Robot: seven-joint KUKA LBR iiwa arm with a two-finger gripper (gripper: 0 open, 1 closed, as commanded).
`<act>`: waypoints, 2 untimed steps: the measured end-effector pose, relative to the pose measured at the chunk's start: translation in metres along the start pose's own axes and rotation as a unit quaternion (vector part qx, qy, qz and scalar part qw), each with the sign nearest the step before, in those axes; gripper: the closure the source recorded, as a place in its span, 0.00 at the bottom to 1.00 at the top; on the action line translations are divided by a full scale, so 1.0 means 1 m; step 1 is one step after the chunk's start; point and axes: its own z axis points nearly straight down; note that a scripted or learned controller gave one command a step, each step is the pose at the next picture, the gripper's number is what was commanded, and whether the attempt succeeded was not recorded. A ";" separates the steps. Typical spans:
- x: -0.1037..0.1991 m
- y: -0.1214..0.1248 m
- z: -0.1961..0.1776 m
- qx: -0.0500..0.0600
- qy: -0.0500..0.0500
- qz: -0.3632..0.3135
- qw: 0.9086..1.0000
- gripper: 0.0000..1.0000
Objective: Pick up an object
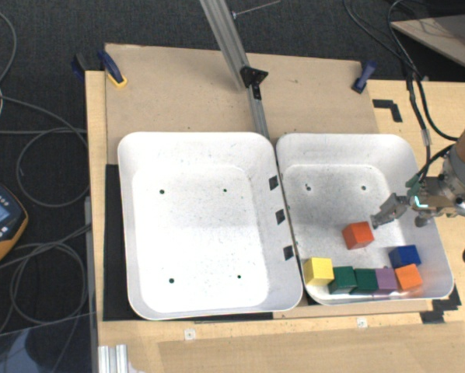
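The small red-orange cube (358, 235) sits on the floor of the right-hand shallow white plastic bin (295, 155), a little right of the bin's middle and apart from the other blocks. Just up and to the right of it is the grey two-finger gripper (391, 211) — one grey finger (386, 213) points down-left toward the cube's upper right corner, close beside it, though whether it touches cannot be told. Nothing shows between the fingers, and how far apart they stand cannot be told from this angle.

Along the bin's near wall lies a row of blocks: a yellow cube (319, 270) at the left, then a dark green block (343, 279), a second green block (365, 280) and a pale purple block (386, 279), these touching or nearly so. At the right end an orange cube (408, 276) sits with a blue cube (404, 256) just behind it.

The grey arm (450, 185) reaches in over the bin's right rim. The left-hand shallow white plastic bin (127, 208) lies alongside, its rim touching the right bin's — both rest on a light wooden bench (178, 92).
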 end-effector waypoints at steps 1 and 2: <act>0.000 0.001 -0.001 -0.002 0.000 0.000 1.000 0.00; -0.005 0.002 0.060 0.001 0.000 0.000 1.000 0.00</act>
